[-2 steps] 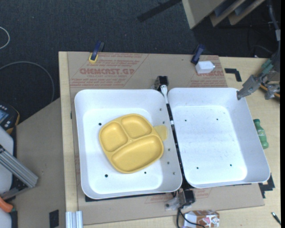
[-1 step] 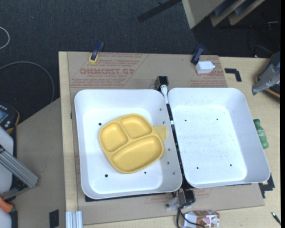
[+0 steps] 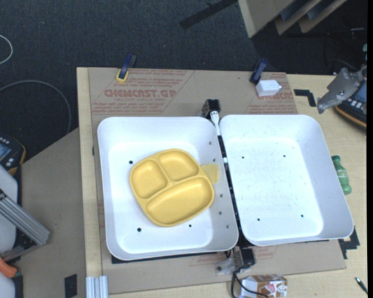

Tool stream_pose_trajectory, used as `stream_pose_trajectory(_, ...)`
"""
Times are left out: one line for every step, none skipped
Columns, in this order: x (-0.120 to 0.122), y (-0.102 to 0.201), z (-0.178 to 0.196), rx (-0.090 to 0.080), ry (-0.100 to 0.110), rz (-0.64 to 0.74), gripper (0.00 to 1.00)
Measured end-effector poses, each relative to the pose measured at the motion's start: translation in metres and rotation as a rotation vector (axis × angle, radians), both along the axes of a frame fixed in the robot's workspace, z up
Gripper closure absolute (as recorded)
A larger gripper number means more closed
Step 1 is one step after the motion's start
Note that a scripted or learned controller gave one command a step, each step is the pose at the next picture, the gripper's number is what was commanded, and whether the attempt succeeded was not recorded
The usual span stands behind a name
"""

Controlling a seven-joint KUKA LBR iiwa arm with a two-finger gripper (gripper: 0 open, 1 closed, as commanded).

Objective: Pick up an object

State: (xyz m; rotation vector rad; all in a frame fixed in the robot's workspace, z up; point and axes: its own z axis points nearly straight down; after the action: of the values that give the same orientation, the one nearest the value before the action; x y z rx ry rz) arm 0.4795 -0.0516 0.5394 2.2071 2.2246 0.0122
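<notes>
A: Where is the divided yellow plate point(image 3: 171, 187) found?

B: Flat in the left bin point(image 3: 111, 174), near its middle.

A: And the gripper point(image 3: 337, 93)?

B: Seen at the right edge, above the bench point(image 3: 175, 87); whether its fingers are parted cannot be told. A raised rim should be approached, since the flat face offers little purchase.

The gripper point(image 3: 333, 93) hangs at the far right edge, up high, metal tip angled down to the left.

A brown cardboard-topped counter point(image 3: 175, 87) printed with red lettering sits over dark carpeted floor point(image 3: 46, 35). A thin pale cable point(image 3: 35, 86) loops across the floor at left; light wooden furniture point(image 3: 285, 14) stands top right
</notes>
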Motion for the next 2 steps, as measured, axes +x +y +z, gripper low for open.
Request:
stream_pose_trajectory(0.001,-0.003,0.007,-0.002,0.003,-0.006,1.00)
stream_pose_trajectory(-0.001,-0.006,-0.119,0.001,0.024,-0.010,1.00)
